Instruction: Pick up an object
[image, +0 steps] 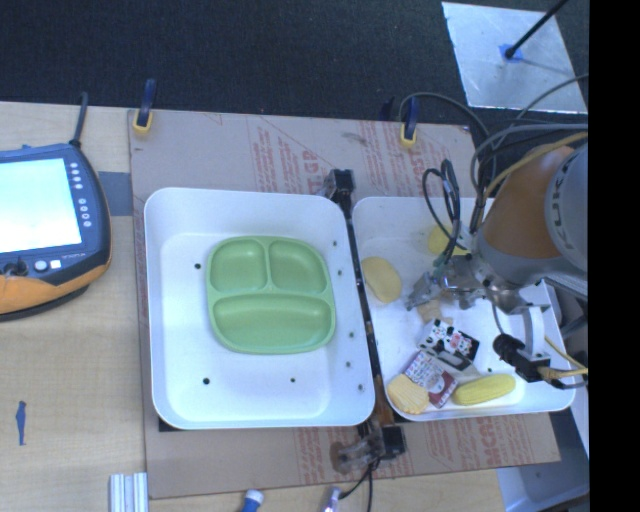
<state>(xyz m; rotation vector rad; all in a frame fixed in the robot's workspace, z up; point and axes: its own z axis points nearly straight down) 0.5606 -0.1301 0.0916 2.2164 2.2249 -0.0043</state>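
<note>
The black-and-white packet (449, 343) lies in the right bin (395, 215), just beside the patterned pouch (427, 373) and near the corn cob (484, 389). The hand (447, 283) hangs above it; whether it is clenched or released I cannot tell. Crowding risks a glancing miss; cables (445, 195) loop nearby.

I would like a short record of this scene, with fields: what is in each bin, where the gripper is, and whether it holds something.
left bin: green divided plate
right bin: pale yellow oval piece, black-and-white item, printed packet, yellow corn-like piece
gripper: over the right bin, beside the oval piece
holding: nothing seen between its fingers
left of the bins: handheld control pendant
</note>
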